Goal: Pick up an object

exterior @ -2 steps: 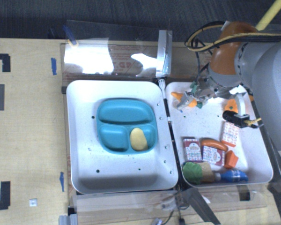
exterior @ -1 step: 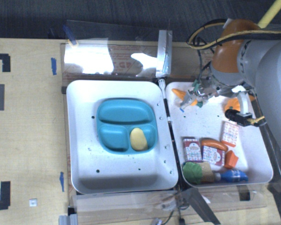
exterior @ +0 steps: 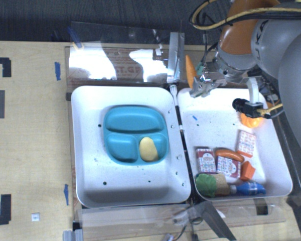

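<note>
Orange carrot-shaped piece point(exterior: 190, 70) is my likely target. It stands tilted against the far wall of the right-hand shallow white bin point(exterior: 218, 122), in the corner where that bin meets its neighbour. The tool point(exterior: 200, 90) hangs just beside it over that same corner, and I cannot tell how far open it is or whether it has hold of anything.

My main worry is the corner itself. The piece sits hard against the bin's wall and dividing rim, so I judge a descent could strike the rim or push the piece flat instead of closing around it. It looks slim and tapered, so it may also slip out sideways.

Nothing lies on the bin floor between the tool and the piece. Everything else is well apart from them, clustered along the bin's near wall:
- three small red-and-white cartons point(exterior: 206, 160)
- a reddish-brown sausage point(exterior: 230, 154) lying across two of the cartons
- a small orange block point(exterior: 247, 170)
- a green fuzzy lump point(exterior: 206, 183)
- a blue bottle point(exterior: 250, 188) lying on its side

A rounded orange thing point(exterior: 251, 121) rests by the bin's outer side wall, partly hidden.

Beside the right-hand bin, the other white bin point(exterior: 88, 149) holds a blue divided plastic tray point(exterior: 133, 127) with a pale yellow egg-shaped piece point(exterior: 148, 148) in one compartment. Both bins sit on the pale wooden desk point(exterior: 30, 134).
</note>
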`<state>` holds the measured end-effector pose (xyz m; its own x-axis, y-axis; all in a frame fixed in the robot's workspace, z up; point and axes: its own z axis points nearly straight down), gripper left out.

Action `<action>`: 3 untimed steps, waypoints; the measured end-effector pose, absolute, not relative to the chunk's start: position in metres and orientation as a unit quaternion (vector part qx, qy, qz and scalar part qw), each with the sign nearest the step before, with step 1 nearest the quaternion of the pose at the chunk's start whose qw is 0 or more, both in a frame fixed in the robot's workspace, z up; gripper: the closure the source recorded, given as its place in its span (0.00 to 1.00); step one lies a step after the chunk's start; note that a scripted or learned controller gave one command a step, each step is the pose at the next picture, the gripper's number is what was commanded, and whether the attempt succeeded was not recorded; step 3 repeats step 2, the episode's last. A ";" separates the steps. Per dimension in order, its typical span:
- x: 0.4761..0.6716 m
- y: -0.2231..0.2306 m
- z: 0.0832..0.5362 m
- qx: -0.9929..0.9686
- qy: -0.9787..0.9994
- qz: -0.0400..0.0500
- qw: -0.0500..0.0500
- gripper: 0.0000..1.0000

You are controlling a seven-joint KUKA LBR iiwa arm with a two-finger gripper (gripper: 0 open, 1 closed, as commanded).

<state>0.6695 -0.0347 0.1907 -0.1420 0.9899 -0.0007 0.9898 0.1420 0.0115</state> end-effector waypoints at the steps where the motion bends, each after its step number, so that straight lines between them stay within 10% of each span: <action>1: 0.625 -0.051 0.198 0.511 0.859 0.000 0.000 1.00; 3: 0.646 -0.045 0.184 0.691 0.723 0.000 0.001 1.00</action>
